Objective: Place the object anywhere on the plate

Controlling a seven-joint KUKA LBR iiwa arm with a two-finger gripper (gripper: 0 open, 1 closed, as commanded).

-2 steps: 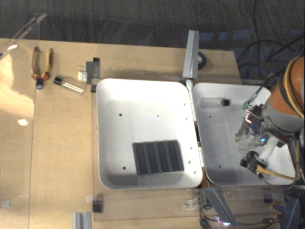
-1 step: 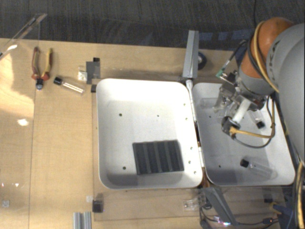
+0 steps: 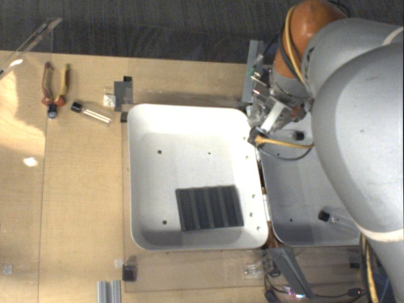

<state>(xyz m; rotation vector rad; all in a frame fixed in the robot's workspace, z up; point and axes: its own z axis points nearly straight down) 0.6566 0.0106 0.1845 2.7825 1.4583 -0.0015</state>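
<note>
A small dark object (image 3: pixel 324 216), likely the one to be placed, is seen lying in the right shallow white bin (image 3: pixel 297 194), below and right of the gripper (image 3: pixel 268 124). A dark ribbed rectangular plate (image 3: pixel 208 208) lies below and left of the gripper, in the left white bin (image 3: pixel 145 169). Whether the gripper is open or shut cannot be told. It is held over the bins' shared edge, perhaps so that either bin can be reached.
</note>
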